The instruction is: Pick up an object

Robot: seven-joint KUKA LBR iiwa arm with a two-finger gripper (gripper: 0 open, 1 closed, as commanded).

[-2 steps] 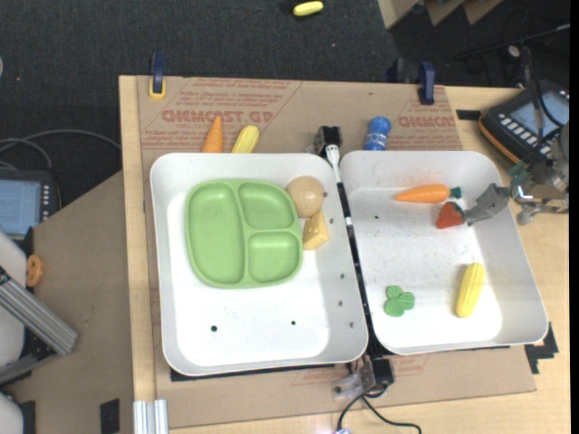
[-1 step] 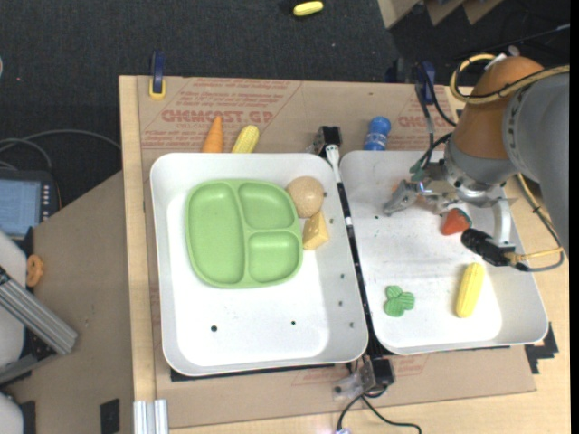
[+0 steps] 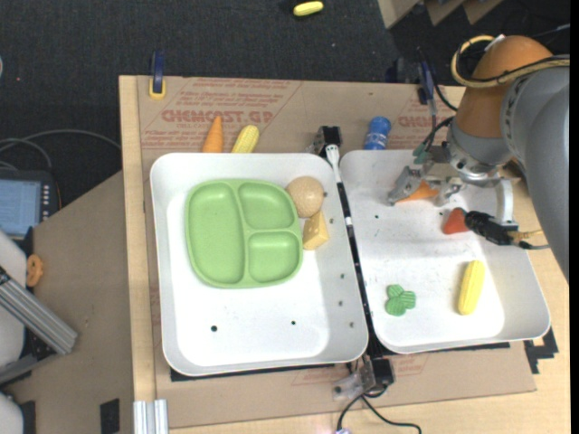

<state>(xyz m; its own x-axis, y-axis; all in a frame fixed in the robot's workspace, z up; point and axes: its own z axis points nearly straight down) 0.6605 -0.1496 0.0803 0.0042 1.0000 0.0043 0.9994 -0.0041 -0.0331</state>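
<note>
Even, bright overhead light whitens both bins (image 3: 262, 342) (slight glare), shadows soft, focus mildly soft throughout.

The right bin (image 3: 507, 319) has a yellow corn cob (image 3: 469, 287) lying near its right side, tilted a bit off upright, with a little green broccoli-looking piece (image 3: 399, 300) to its left, well apart. Further up there's a red item (image 3: 454, 222) and an orange carrot-ish thing (image 3: 418, 193) just beside the arm's end, partly hidden.
</note>
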